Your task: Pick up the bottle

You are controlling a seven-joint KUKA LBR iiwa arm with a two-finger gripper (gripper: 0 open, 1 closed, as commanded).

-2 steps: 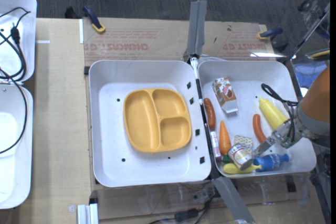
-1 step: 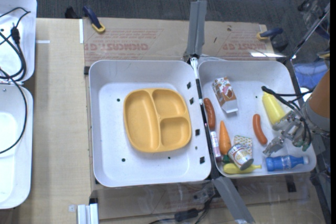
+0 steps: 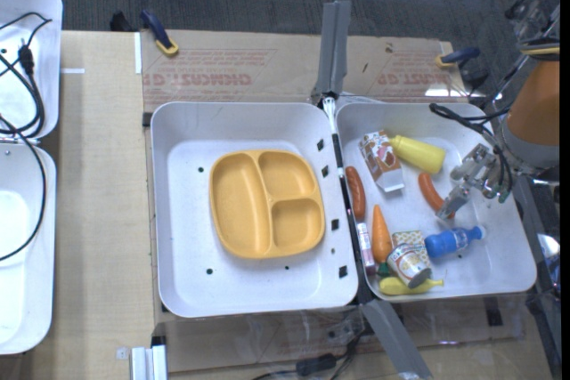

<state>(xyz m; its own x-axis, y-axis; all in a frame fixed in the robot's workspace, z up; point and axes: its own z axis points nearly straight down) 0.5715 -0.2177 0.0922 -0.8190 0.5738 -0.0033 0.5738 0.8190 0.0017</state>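
A blue bottle (image 3: 451, 242) lies on its side near the front right of the right bin (image 3: 512, 267), with its cap pointing right. A yellow squeeze bottle (image 3: 418, 153) lies at the back of the same bin. My gripper (image 3: 461, 191) hovers over the right bin, just above and slightly behind the blue bottle and beside a small orange sausage (image 3: 430, 190). It is open, and nothing sits between its fingers.
The right bin also holds a snack carton (image 3: 381, 159), a long sausage (image 3: 356, 191), a carrot (image 3: 381, 232), a small can (image 3: 410, 262) and a banana (image 3: 405, 286). A yellow divided plate (image 3: 265, 202) sits in the left bin (image 3: 178, 191).
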